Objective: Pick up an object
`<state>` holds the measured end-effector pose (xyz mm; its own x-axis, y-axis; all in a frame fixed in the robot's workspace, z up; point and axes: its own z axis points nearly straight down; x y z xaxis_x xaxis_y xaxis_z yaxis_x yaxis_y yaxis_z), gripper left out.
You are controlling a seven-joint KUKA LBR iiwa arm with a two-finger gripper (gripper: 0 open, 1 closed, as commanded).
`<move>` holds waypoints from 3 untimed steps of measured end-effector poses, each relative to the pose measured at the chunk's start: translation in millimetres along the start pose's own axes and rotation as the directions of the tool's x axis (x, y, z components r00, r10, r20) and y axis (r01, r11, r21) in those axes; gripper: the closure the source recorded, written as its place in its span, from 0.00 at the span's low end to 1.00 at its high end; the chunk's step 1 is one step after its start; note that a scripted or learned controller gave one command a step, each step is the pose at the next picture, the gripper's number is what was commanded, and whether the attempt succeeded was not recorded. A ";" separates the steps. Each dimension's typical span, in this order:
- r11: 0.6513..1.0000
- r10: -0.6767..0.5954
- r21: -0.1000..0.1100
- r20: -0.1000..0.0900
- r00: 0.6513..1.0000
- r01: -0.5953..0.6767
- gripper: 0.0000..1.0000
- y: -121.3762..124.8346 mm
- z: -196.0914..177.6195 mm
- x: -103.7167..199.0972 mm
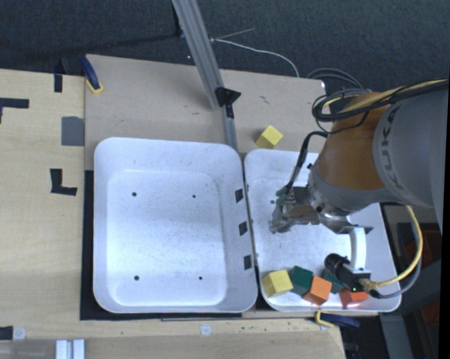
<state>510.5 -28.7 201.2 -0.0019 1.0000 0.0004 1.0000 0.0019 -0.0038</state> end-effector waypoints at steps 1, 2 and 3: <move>1.000 0.001 0.001 0.000 1.000 -0.001 0.00 -0.2 0.5 -0.2; 1.000 -0.001 -0.003 0.000 1.000 0.001 0.00 9.5 -16.3 14.0; 1.000 -0.002 -0.010 0.001 1.000 0.002 0.00 96.5 -57.8 28.9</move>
